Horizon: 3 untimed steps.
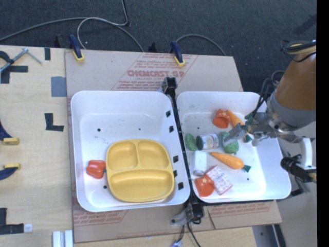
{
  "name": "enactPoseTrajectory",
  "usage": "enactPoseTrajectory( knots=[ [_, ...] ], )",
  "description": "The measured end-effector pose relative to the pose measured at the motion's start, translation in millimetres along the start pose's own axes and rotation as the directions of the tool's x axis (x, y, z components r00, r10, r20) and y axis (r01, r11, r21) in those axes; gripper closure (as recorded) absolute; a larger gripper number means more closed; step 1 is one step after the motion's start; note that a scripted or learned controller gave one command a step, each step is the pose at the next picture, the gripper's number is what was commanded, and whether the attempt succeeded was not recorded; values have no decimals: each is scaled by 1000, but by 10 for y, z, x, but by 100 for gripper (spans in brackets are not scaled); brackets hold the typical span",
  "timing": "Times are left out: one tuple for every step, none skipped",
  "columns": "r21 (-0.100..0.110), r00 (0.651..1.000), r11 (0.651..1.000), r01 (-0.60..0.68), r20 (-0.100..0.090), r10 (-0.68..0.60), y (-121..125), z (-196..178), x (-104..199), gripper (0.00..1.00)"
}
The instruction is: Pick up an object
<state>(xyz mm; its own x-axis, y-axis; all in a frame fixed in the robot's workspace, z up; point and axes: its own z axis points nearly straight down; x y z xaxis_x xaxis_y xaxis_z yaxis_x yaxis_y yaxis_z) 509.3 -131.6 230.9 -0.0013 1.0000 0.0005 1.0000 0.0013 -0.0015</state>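
Cardboard-covered bench [149,71] under two white bins [123,104], dark carpet [205,14] beyond.

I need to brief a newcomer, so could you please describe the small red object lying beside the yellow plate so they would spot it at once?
Start with the left bin, which holds a yellow plate with three sections. Against the plate's left edge lies a small red toy, possibly a tomato or pepper. It is the only loose item in that bin; the other red pieces all lie in the right bin.

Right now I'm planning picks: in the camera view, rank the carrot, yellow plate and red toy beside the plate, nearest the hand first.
From the hand:
1. Carrot, right bin, just below it.
2. Yellow plate, left bin.
3. Red toy, on the plate's far left.
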Motion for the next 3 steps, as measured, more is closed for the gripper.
enactPoseTrajectory(
  knots=[
    [3,1000,1000,-1,0,1,305,974,-305,0],
    [-5,1000,1000,-1,2,2,104,1441,-149,0],
    [-7,1000,1000,-2,3,2,112,1340,-150,100]
  ],
)
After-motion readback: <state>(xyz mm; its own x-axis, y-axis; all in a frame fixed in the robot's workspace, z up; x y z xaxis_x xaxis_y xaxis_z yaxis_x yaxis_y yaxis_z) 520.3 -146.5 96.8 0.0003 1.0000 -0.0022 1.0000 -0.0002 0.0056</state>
